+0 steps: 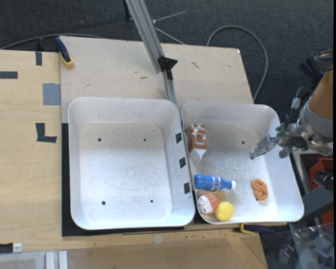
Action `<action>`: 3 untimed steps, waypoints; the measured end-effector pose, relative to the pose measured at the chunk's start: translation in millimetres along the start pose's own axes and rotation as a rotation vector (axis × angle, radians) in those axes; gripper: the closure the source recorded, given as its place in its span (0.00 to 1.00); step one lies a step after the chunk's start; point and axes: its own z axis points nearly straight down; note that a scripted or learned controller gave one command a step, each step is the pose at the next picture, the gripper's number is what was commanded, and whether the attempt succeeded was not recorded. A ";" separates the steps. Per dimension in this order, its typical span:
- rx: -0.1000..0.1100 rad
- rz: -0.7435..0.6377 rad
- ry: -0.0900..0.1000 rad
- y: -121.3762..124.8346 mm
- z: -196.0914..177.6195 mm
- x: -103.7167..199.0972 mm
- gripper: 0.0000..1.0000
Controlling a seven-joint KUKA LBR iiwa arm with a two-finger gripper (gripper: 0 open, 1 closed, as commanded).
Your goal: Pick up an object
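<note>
The right bin (229, 114) holds several small objects. An orange and white packet (197, 139) lies against its left wall. A blue bottle with a white cap (212, 182) lies on its side near the front. Next to each other in the front left corner are a yellow ball (225, 210) and a round red and white item (205, 204). An orange twisted piece (259, 189) rests near the front right. My gripper (271, 152) hangs over the bin's right side, above and behind the orange piece, open, with nothing between its fingers.
The left bin (78, 150) stands beside the right one, sharing a raised middle wall. A slanted metal pole (148, 29) rises from behind the bins. A blue and yellow clamp (64, 52) sits at the bench's back left corner. Cables lie on the dark floor behind.
</note>
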 end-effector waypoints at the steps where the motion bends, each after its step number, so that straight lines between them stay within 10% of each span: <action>1: 0.002 0.001 0.000 5.8 53.2 -6.7 0.00; 2: 0.002 -0.001 0.001 0.0 102.8 2.7 0.00; 3: -0.002 -0.001 0.000 1.2 89.9 2.4 1.00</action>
